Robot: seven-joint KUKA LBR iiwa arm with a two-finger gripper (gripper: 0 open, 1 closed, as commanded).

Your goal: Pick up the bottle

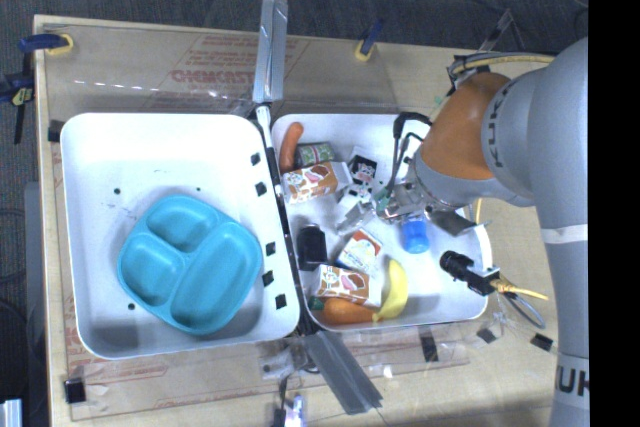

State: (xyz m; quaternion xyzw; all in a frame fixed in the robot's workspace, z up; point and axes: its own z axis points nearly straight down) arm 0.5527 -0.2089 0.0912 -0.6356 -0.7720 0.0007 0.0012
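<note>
A small blue bottle [414, 235] lies in the right bin [440, 307], toward its right side. My gripper [372, 205] hangs low over the middle of that bin, just up and to the left of the bottle and very close to it. The grey arm with its orange band [462, 127] reaches in from the right and hides the bin's right wall. Nothing shows as held.
The right bin also holds a red sausage [289, 145], a can [315, 155], snack boxes [310, 183], a black block [312, 245], a banana [396, 287] and a carrot [345, 313]. A blue divided plate [190, 260] lies in the left bin [90, 165].
</note>
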